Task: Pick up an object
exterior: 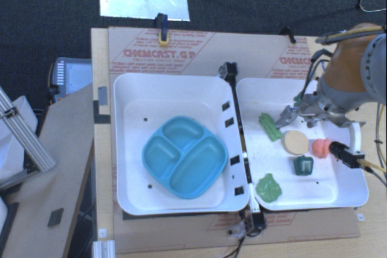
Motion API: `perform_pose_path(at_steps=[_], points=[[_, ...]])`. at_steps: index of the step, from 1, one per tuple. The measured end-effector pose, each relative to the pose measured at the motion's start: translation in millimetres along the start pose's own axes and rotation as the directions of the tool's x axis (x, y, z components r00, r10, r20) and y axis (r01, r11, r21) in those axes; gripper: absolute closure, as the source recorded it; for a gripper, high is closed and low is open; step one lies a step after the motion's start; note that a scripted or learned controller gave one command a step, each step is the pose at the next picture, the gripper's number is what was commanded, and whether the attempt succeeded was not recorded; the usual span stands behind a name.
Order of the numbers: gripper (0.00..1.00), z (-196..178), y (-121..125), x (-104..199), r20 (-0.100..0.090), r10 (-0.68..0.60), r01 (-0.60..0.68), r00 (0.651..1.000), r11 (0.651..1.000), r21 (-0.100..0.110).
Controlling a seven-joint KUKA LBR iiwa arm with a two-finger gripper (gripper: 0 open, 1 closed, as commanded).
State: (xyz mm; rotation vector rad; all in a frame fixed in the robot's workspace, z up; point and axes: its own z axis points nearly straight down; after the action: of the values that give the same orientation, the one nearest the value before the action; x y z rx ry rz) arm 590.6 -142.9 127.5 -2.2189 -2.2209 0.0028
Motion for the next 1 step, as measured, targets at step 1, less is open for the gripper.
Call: perform_pose_path(at_steps=[1], points=[[0.00, 40.3, 2.6, -0.1, -0.001, 0.001, -0.001, 1.000, 1.000, -0.007]])
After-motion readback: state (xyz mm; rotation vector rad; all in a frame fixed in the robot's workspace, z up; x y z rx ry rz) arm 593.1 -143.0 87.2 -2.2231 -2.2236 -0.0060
